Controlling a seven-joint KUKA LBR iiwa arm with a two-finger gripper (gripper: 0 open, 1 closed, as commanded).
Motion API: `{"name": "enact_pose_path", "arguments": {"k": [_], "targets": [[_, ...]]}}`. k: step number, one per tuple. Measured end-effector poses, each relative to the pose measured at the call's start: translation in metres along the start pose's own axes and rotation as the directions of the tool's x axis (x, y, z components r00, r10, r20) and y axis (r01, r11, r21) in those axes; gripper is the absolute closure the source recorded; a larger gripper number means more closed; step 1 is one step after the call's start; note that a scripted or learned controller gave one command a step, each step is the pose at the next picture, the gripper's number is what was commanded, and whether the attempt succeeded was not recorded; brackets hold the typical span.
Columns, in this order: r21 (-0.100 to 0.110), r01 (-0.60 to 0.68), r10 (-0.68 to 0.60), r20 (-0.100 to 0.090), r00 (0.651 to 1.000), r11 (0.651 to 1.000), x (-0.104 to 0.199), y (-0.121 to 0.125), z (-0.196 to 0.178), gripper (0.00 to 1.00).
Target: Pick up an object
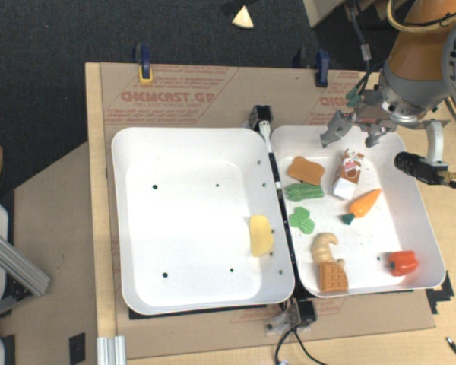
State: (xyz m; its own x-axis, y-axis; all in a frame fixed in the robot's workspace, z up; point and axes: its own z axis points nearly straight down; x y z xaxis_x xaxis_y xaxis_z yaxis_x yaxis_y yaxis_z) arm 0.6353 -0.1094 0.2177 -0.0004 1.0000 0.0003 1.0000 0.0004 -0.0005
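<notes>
My gripper (355, 134) hangs open above the far edge of the right bin (425, 226), its two grey fingers spread with nothing between them. Just below it stands a small white and brown carton (349, 175). An orange-brown bread slice (305, 170) lies to the left of the carton, with a green pea pod (304, 192) and a green leafy piece (302, 220) below it. An orange carrot (362, 204) lies mid-bin. A croissant (324, 245), a waffle (333, 277) and a red pepper (402, 262) sit near the front. A yellow banana-like piece (260, 235) rests in the left bin (137, 204).
Both bins sit on a brown cardboard sheet (182, 93) held by blue and yellow clamps (144, 61) at the back. A black clip (260, 116) sits at the rim between the bins. Most of the left bin's floor is bare white.
</notes>
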Motion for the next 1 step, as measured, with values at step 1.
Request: {"name": "enact_pose_path", "arguments": {"k": [1], "targets": [[-0.023,0.007,-0.007,0.001,1.000,1.000,0.0616,0.0036,-0.2020,0.00]]}}
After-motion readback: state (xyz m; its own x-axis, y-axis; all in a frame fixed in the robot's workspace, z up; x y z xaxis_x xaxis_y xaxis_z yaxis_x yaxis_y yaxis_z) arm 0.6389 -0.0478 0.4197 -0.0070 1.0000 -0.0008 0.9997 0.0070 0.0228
